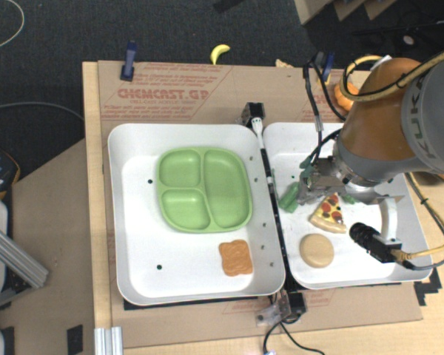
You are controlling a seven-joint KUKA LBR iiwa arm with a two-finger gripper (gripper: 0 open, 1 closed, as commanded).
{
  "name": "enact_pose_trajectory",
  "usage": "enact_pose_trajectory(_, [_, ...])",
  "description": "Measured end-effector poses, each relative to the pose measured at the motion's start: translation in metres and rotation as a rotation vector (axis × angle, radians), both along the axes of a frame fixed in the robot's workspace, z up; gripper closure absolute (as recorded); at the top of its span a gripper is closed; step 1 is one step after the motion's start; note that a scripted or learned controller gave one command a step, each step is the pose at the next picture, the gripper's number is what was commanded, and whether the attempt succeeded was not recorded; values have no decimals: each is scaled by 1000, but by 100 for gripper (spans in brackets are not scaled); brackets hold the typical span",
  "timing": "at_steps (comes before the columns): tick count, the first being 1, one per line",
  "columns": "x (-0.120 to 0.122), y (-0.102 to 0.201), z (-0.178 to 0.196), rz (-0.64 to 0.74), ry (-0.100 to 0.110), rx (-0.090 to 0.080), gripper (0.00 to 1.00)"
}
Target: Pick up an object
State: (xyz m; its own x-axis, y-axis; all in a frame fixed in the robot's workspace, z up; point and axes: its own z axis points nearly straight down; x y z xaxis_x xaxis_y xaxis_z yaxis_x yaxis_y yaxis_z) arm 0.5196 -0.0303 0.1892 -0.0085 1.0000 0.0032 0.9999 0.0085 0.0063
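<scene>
Far to the left of the gripper (pixel 308 186), in the left bin (pixel 126 198), a pale green divided plate (pixel 205 188) lies flat near the middle, its three compartments bare, as if set out to receive food. Nearer the gripper but across the divider between the bins, an orange waffle-like toy (pixel 236 257) rests on the bin floor below the plate. In the right bin (pixel 281 143), the grey arm with its orange band comes in from the right and hangs low over the floor, placing the gripper just above a small green toy (pixel 288 197), which touches or nearly touches it on its left side; this looks like the object being tried for. Whether the gripper is open, closed or clasping the green toy cannot be told, since the wrist hides that part. Just right of the gripper lies a pizza slice toy (pixel 328 213), and below it a round tan bun-like toy (pixel 317 250), both loose, probably alternative picks.
</scene>
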Motion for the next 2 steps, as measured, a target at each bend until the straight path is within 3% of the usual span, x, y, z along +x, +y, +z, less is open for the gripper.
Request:
enact_pose_trajectory(1, [-43, 60, -5, -2, 13, 0, 100])
enact_pose_trajectory(2, [-39, 55, 204, -5, -14, -1, 100])
